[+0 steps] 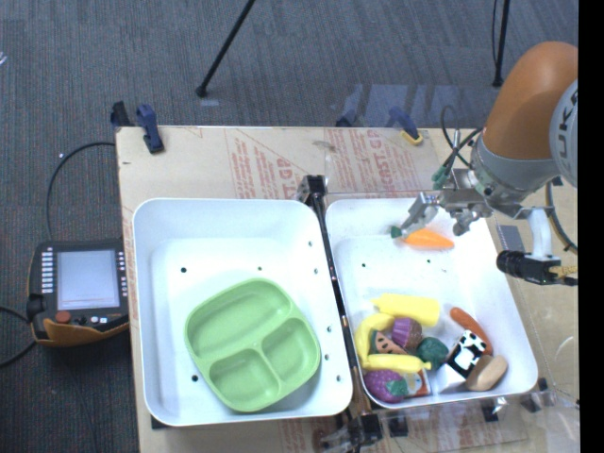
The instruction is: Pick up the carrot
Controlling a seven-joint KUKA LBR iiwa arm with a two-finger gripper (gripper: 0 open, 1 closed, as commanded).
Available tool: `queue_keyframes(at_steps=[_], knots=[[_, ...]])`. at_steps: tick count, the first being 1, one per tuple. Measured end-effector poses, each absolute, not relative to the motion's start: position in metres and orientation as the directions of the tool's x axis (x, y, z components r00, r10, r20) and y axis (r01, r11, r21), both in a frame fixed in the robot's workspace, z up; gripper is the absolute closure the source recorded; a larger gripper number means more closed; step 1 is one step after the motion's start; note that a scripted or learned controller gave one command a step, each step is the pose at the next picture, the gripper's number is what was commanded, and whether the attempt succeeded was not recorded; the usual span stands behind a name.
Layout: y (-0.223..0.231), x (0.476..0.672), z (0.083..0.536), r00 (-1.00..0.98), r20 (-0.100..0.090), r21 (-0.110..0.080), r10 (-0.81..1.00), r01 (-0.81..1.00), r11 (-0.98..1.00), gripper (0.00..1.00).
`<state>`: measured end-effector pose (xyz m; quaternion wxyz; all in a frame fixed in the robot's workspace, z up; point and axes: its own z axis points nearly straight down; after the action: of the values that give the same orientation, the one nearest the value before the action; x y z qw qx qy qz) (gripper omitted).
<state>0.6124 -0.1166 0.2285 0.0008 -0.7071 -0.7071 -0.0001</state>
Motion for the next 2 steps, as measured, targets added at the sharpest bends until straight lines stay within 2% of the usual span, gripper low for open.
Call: queue_keyframes(at_steps=[1, 2], knots=[[-0.162, 0.639, 0.111, 0.233, 0.002, 0.003, 0.972, 0.972, -0.233, 0.0], [-0.195, 0.645, 0.092, 0.302, 0.002, -0.003, 0.953, 0.953, -0.302, 0.0]])
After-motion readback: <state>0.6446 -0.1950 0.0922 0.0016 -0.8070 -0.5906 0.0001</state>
